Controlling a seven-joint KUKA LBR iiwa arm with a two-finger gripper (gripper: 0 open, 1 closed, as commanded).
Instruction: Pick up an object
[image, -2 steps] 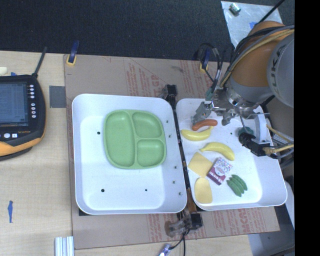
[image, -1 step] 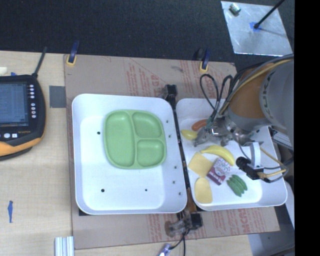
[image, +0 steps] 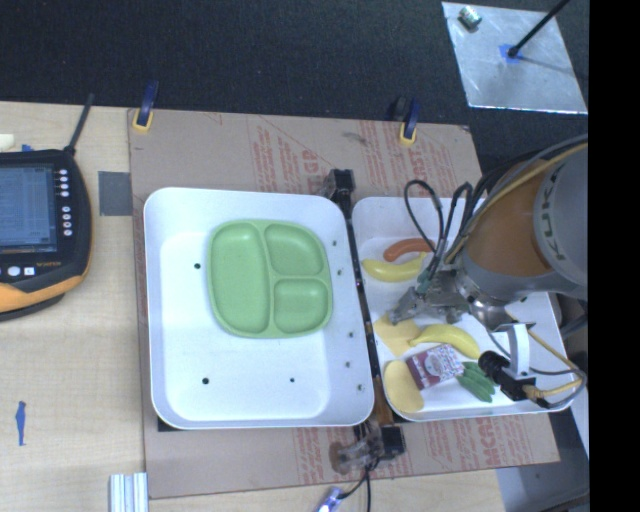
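Left bin (image: 170, 300): green divided plate (image: 268, 277), centred. Right bin (image: 372, 215): two bananas (image: 393, 269), (image: 447, 339), an orange sausage (image: 409, 246), a dark red packet (image: 433, 365) (toward the near edge). Gripper (image: 412, 306): lowered between the bananas; whether anything is clamped, cannot tell.

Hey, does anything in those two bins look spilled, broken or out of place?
Nothing looks spilled or broken. The green divided plate lies flat in the left bin. The right bin is just crowded: bananas, a small maroon packet and other toy food heaped together under the gripper.
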